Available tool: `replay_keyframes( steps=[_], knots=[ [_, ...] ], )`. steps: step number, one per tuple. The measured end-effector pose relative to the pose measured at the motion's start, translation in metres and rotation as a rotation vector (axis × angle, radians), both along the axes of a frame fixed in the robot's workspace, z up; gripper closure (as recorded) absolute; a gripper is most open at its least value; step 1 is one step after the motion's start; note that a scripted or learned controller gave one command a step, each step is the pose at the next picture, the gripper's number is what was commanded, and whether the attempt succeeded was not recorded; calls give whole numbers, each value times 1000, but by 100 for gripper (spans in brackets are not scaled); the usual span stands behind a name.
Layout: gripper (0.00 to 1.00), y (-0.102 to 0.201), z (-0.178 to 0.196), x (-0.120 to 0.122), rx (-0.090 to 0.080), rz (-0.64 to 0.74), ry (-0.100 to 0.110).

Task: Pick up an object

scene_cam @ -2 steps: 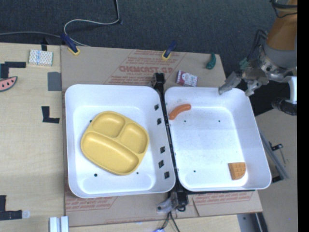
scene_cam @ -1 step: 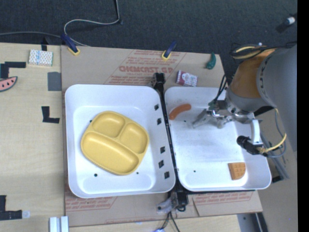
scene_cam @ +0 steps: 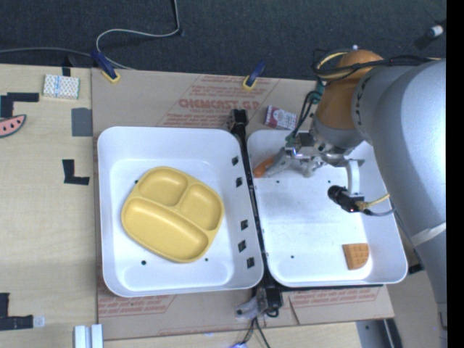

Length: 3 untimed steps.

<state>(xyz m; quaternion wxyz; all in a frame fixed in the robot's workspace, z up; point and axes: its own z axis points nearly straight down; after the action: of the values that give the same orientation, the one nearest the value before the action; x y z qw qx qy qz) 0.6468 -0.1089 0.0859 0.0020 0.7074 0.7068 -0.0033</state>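
The gripper (scene_cam: 290, 158) hangs just right of an orange piece (scene_cam: 262, 167), seemingly touching it; its grip can't be judged.

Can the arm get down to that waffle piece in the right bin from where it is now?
Probably yes. The waffle piece lies alone near the right bin's front corner, nothing on or against it. The gripper hovers over the same bin's far end, with bare floor between.

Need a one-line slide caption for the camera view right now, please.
KUKA arm's gripper low in the right bin by a small orange object; waffle piece nearby, yellow divided plate in the left bin.
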Motion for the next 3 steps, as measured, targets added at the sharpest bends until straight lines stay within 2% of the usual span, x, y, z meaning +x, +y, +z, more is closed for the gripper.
replay_keyframes(
  steps=[1, 2, 3],
  knots=[
    [100, 2, 10, 1, 1, 1, -3],
    [0, 2, 9, 1, 1, 2, -2],
    [100, 2, 19, 0, 2, 3, -1]
  ],
)
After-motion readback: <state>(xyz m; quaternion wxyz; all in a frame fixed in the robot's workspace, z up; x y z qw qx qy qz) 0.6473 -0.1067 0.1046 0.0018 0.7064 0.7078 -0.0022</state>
